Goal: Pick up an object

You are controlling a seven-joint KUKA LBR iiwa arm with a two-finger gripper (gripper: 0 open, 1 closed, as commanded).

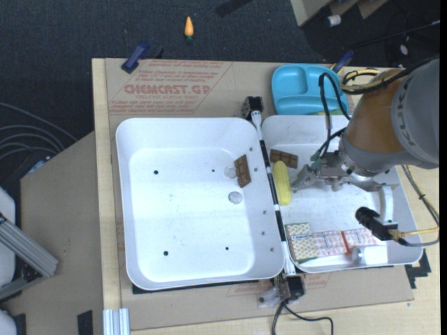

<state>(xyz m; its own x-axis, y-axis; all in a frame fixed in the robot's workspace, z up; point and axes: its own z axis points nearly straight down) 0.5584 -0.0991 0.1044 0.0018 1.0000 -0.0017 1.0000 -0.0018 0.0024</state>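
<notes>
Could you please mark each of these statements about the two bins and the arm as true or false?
1. A yellow banana-shaped object lies in the right bin, close to the divider. True.
2. The end effector is over the left bin. False: it is over the right bin, just right of the yellow object.
3. A brown rectangular block lies in the left bin near its right wall. True.
4. The blue tray sits inside the left bin. False: it rests on the bench behind the right bin.
5. Flat patterned boxes lie along the near edge of the right bin. True.
6. The brown block is lifted clear of its bin. False: it lies on the bin floor.
</notes>
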